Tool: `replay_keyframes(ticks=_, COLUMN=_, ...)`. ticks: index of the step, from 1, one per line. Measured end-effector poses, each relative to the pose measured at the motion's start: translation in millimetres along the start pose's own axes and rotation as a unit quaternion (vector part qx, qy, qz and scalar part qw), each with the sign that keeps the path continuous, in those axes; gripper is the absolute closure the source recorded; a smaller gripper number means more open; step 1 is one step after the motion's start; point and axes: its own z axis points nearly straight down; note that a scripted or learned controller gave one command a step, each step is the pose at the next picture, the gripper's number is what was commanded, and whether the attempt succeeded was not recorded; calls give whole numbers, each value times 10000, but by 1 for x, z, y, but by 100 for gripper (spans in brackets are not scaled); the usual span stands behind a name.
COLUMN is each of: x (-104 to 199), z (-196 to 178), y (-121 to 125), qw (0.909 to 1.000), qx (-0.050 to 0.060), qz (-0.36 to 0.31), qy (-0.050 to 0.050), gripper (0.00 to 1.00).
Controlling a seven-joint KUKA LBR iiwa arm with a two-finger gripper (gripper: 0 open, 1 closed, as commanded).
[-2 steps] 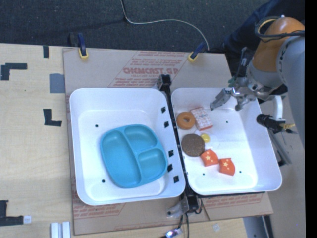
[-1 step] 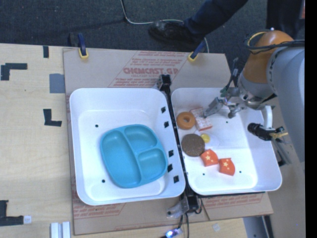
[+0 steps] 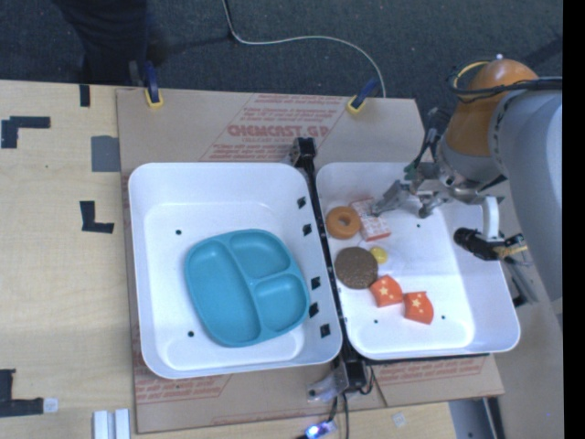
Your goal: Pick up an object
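The right bin (image 3: 475, 327) holds several small items. A tan donut (image 3: 343, 222) lies at its left side, with a pink and white packet (image 3: 372, 220) touching it on the right. Below them sit a brown round patty (image 3: 356, 267) and a small yellow piece (image 3: 378, 255). Two orange-red chunks (image 3: 387, 292) (image 3: 418, 306) rest near the bin's front. My gripper (image 3: 400, 206) hangs over the back of this bin, just right of the packet. It is open, and nothing sits between its fingers. One fingertip (image 3: 377, 208) is close to the packet's upper edge.
The left bin (image 3: 155, 190) carries a blue divided plate (image 3: 245, 286). A black divider strip (image 3: 315, 236) runs between the bins. The arm's grey body and orange band (image 3: 484, 108) fill the upper right. A white cable (image 3: 302, 39) loops behind the bench.
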Motion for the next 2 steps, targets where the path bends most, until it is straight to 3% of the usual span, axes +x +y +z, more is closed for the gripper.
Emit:
replay_keyframes(ticks=1, x=2, z=-12, y=3, qw=10000, qx=-49, qz=-13, qy=-4, gripper=100)
replay_keyframes(ticks=2, x=3, z=-64, y=14, qw=10000, qx=1, qz=2, qy=6, gripper=100)
